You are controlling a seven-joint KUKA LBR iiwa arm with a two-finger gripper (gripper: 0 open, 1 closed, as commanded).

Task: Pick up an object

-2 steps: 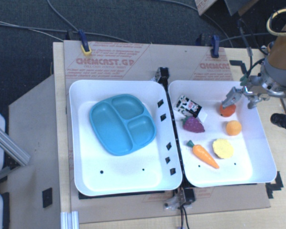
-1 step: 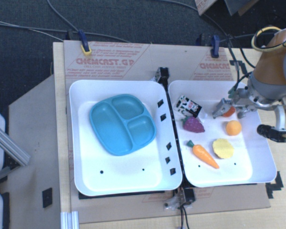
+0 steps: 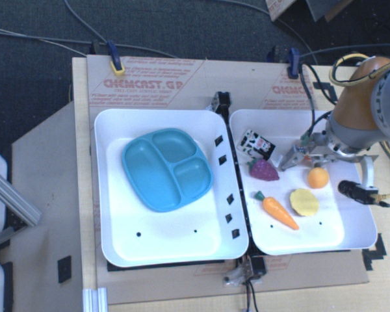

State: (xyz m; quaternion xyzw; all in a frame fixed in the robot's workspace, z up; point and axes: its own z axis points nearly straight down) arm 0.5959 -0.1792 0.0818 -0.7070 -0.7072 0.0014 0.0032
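While a blue divided plate (image 3: 168,169) sits in the left bin (image 3: 110,194), the right bin (image 3: 357,233) holds a purple piece (image 3: 264,170), a carrot (image 3: 279,213), a yellow disc (image 3: 304,202) and an orange ball (image 3: 318,177); the gripper (image 3: 301,156) hovers spread apart just above the ball, grasping nothing.

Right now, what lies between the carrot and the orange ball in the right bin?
The yellow round piece lies between the carrot and the orange ball, in the camera view.

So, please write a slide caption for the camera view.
Gripper poised over right bin of toy food; blue tray in left bin.
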